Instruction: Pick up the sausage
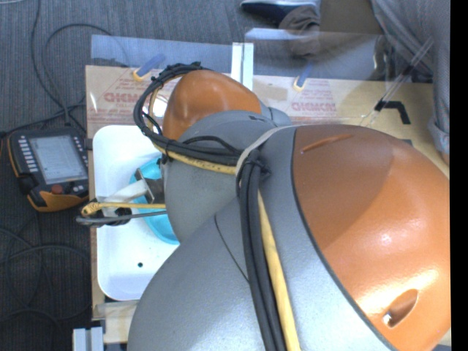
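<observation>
Jaws: can't tell if released or clenched, since the wrist end is buried under the arm's own bulk, over the bin (117, 269) at the view's left. The arm (329, 218) reaches in from the right, grey shell w/ orange bands, black cables (157, 119) looped round the upper joint, and it covers most of the tabletop. The bin is white & shallow, w/ a blue bowl-like item (164, 229) partly tucked under the arm's edge. Sausage: can't tell where it lies. It's prob. in the part of the bin the arm covers, but that's a guess. Around the bin is a brown board (110, 97) w/ red print. Off to the left, on the grey floor, is a pendant (51, 159) w/ a screen.

Handling, as a judgement: a sausage is likely light, soft-ish, rounded & a bit slick, so it may roll or squirt out of a hard pinch. The best hold is across the short axis, near mid-length, jaws straddling it & closing gently. An end grip would prob. let it swing or slip. If it lies against the bin wall or the blue item, approach from the free side.
</observation>
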`<action>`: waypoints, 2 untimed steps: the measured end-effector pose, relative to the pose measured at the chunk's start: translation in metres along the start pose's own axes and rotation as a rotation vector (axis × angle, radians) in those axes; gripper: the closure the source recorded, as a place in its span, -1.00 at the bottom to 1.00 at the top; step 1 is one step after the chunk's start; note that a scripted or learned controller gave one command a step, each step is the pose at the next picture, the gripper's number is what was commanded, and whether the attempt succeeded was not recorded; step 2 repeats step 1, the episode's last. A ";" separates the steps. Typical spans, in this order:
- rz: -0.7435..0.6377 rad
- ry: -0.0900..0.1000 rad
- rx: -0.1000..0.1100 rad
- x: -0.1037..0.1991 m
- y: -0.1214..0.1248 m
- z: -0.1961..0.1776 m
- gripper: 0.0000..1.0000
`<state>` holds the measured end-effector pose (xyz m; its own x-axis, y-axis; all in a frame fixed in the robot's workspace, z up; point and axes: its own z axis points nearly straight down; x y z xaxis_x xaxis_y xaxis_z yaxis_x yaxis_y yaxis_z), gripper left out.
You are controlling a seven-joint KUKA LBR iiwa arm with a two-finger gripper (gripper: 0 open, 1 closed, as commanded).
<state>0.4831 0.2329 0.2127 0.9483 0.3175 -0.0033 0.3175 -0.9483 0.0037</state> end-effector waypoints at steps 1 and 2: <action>0.000 0.000 0.000 0.000 0.000 0.000 -1.00; 0.000 0.000 0.000 0.000 0.000 0.000 -1.00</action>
